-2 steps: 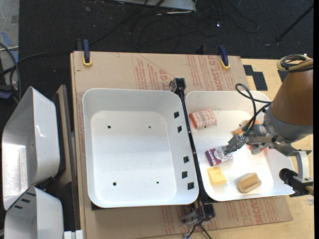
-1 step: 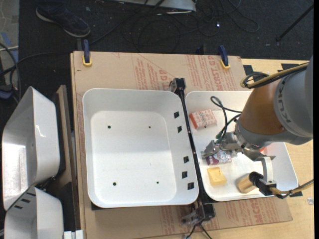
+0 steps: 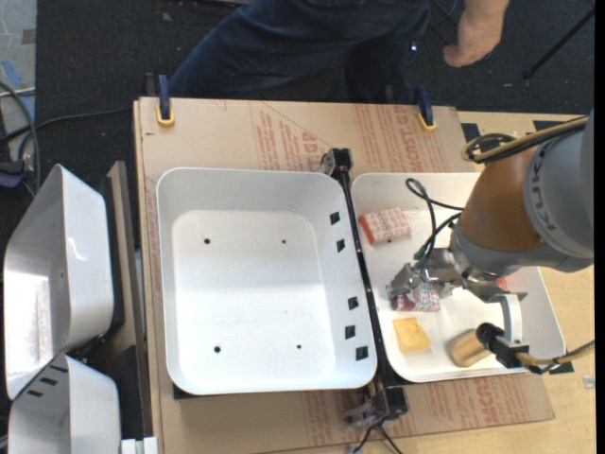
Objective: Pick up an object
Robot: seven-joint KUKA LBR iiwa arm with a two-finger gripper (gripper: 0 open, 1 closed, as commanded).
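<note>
My gripper (image 3: 416, 287) is low in the right bin (image 3: 544, 296), near that bin's middle. Right under it lies a small purple and white thing (image 3: 423, 299); whether it is gripped I cannot make out. A red and white packet (image 3: 385, 225) lies toward the bin's back left. Close to the front wall sits a yellow block (image 3: 409, 334), and a tan cork-like piece (image 3: 464, 349) lies to its right.
The left bin (image 3: 180, 253) adjoins the right one along a black divider (image 3: 357, 272). A person stands behind the bench with a hand (image 3: 477, 28) above the back right. More white tubs (image 3: 52, 282) stand off the bench at the left.
</note>
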